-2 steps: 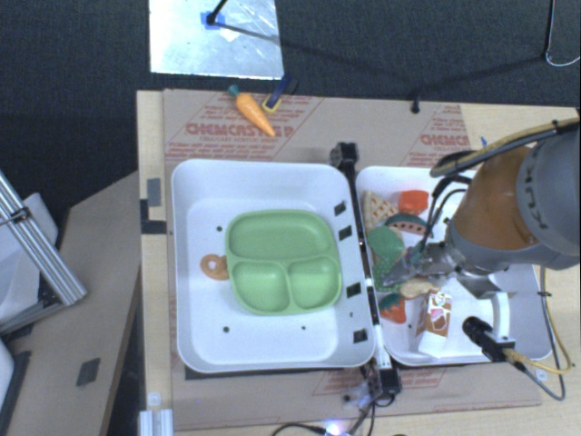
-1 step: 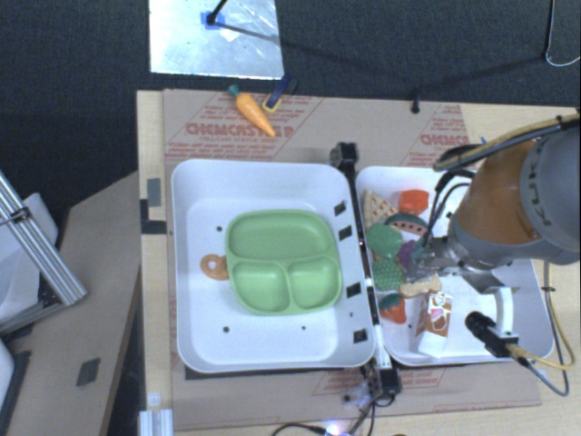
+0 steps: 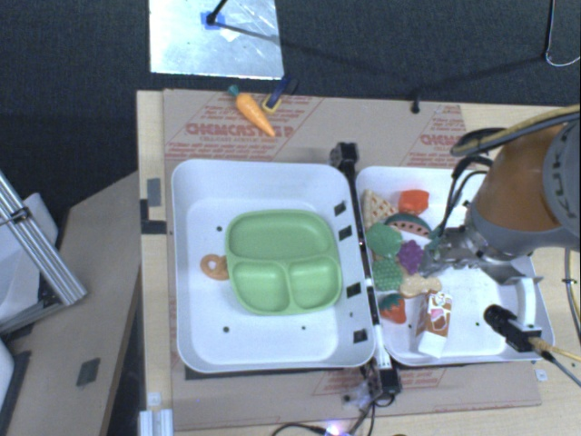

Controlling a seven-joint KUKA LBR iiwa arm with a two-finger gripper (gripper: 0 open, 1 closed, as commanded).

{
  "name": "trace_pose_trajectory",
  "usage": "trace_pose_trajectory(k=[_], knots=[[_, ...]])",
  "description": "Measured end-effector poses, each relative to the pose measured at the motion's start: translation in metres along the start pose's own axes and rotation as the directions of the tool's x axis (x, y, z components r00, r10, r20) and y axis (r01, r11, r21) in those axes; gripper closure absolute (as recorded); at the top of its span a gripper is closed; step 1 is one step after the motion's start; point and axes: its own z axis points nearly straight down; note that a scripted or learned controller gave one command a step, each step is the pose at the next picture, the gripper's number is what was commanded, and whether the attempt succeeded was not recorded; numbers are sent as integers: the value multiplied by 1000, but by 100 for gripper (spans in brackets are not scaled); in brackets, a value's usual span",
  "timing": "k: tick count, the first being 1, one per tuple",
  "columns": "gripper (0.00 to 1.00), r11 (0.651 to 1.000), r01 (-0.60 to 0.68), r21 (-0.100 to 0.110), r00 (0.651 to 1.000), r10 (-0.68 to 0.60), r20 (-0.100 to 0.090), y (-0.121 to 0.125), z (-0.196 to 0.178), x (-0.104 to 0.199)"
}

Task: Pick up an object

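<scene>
Over the right bin [image 3: 472, 334], one gripper [image 3: 434, 254], grip state unclear, hovers by one milk carton [image 3: 437, 323] and purple grapes [image 3: 411, 255]

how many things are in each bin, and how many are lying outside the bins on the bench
Left bin: 2, the green divided plate and the small pretzel.
Right bin: about 8 toy foods in a pile, overlapping, so this count is rough.
Bench outside the bins: 1, the carrot.
Total: about 11.
</scene>
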Motion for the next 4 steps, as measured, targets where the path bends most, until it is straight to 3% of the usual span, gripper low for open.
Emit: trace_pose_trajectory(k=[1,2,4], knots=[[100,1000,0,-2,1000,0,1,-7,-54,-5],[100,1000,1,0,1000,-1,0,-5,-71,-5],[100,1000,4,-2,1000,-4,-1,105,-61,17]])
